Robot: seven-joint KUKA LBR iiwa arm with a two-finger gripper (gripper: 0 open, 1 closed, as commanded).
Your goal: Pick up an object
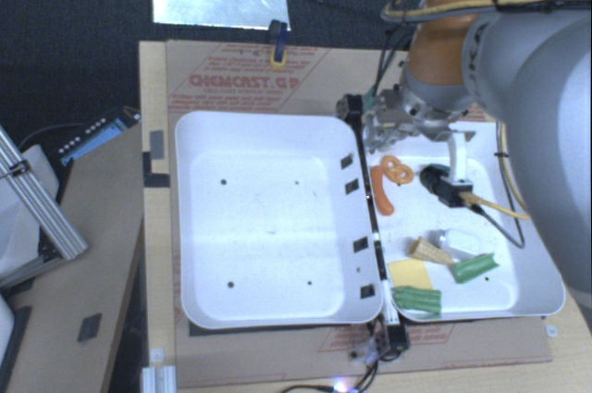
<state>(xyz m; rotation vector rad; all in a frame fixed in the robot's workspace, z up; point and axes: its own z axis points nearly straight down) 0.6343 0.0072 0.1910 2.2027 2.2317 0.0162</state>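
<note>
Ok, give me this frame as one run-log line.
gripper: over right bin's far left corner, holding nothing visible | orange pretzel: just below | left bin

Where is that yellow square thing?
The yellow square lies in the right bin, near its front edge, just above the green beans and beside the divider.
</note>
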